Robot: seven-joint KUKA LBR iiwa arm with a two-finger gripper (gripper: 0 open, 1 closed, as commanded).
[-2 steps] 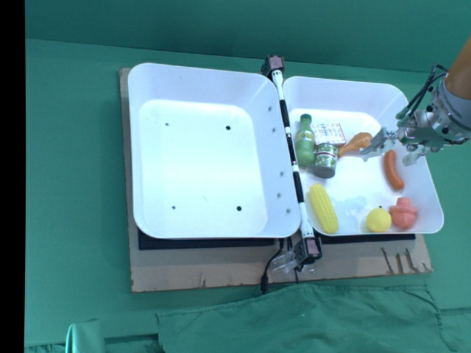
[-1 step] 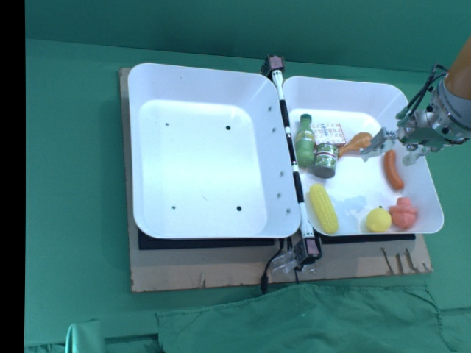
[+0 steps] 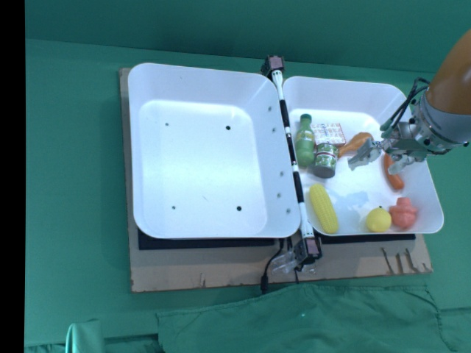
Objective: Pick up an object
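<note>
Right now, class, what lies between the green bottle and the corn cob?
In the camera view, a small dark jar lies between the green bottle and the corn cob.

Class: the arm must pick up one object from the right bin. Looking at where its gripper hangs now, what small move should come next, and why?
Probably lower straight down: the gripper hangs over the right bin between two carrots, holding nothing. The nearer carrot seems the easiest target.

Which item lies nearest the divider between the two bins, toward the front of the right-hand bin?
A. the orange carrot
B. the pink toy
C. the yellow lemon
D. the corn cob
D: the corn cob lies right beside the divider, while the other three sit further right in the bin.
</note>
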